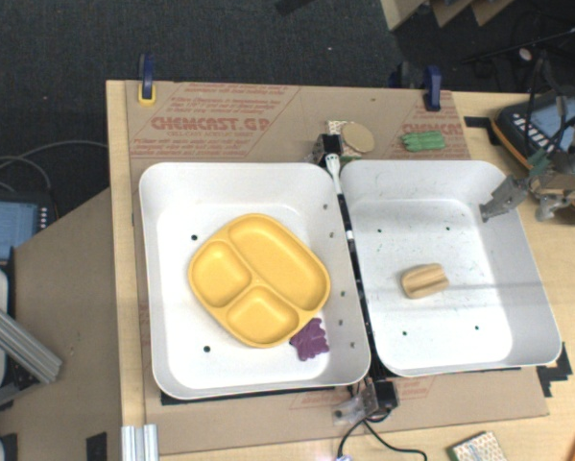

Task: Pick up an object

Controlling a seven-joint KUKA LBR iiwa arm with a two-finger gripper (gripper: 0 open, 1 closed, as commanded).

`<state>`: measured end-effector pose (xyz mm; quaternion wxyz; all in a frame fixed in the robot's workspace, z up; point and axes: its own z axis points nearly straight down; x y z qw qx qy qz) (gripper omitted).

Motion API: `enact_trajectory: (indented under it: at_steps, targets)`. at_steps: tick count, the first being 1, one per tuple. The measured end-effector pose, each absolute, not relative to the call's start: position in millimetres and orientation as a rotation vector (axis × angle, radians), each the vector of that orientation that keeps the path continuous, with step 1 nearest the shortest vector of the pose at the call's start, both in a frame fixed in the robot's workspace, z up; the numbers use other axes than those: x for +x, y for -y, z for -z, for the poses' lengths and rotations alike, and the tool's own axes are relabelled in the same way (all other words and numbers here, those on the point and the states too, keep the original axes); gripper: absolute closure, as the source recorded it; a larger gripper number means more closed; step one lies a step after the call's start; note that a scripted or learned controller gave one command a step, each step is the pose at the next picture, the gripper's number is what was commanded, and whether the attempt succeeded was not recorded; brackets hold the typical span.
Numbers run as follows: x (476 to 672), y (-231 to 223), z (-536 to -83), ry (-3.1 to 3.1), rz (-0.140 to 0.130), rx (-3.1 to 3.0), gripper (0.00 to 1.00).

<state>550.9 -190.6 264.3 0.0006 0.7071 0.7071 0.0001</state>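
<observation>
smooth tan rounded block point(423, 280)

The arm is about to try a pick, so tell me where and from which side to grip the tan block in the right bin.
Grip the tan block across its short width, coming straight down from above. It lies flat, alone on the right bin's floor, its long axis roughly left-right, so fingers straddling the near and far long sides should likely close well. The gripper sits at the bin's upper right rim.
</observation>
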Motion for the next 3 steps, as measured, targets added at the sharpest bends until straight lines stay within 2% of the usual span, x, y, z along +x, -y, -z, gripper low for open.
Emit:
enact_trajectory:
  at_steps: [1, 2, 3]
  targets:
    - [558.4, 139, -144, -2.234, 0.005, 2.224, 0.00]
    - [529.7, 112, -87, -2.225, 0.004, 2.224, 0.00]
    - [532.0, 114, -100, -2.217, -0.002, 2.222, 1.00]
